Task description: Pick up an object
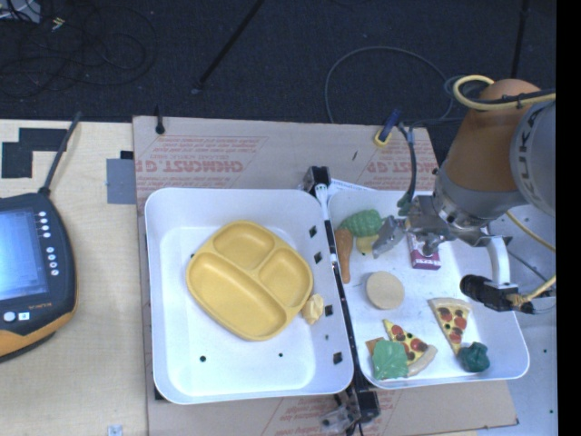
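My gripper (408, 242) hangs over the back of the right bin (508, 371), its fingers spread and nothing between them. A small maroon and white block (425, 260) lies just below its right finger. A green leafy toy (363, 222) and an orange carrot (344, 252) lie to the gripper's left. A round beige disc (385, 291) sits in front of it. Nearer the front lie a pizza slice (451, 319), a second pizza slice (410, 343), a light green piece (390, 361) and a dark green piece (473, 357).
The left bin (172, 352) holds a yellow divided plate (249, 280) and a small yellow piece (312, 309) by the dividing wall. A handheld control pad (27, 271) lies on the bench at far left. A black fitting with a yellow cable (490, 292) juts over the right bin.
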